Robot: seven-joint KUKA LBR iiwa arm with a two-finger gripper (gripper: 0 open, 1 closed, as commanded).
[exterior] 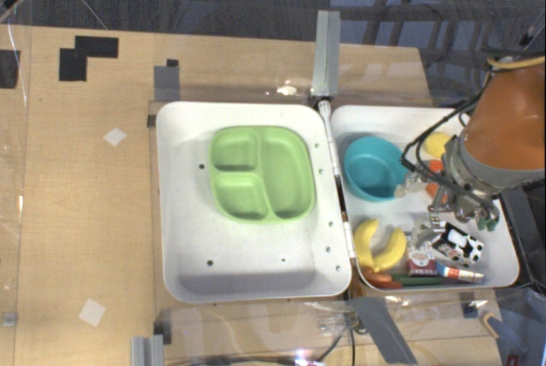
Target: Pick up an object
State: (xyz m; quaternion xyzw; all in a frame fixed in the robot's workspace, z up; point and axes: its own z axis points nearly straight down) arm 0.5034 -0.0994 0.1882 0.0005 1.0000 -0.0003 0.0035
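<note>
The right bin [508, 269] holds a teal bowl [373, 168], a yellow banana [380, 245], a black-and-white patterned object [461, 246], a red and blue marker [461, 274] and a small red item [381, 278]. A yellow object [438, 142] and an orange piece [435, 167] lie partly hidden behind the arm. My gripper [450, 211] hangs low over the right bin's middle, to the right of the bowl and just above the patterned object. Nothing is seen held in it.
In the left bin [179, 253] lies a green divided plate [260, 172]. A metal post [326, 57] stands at the back between the bins. Black cables [418, 147] loop off the wrist over the right bin.
</note>
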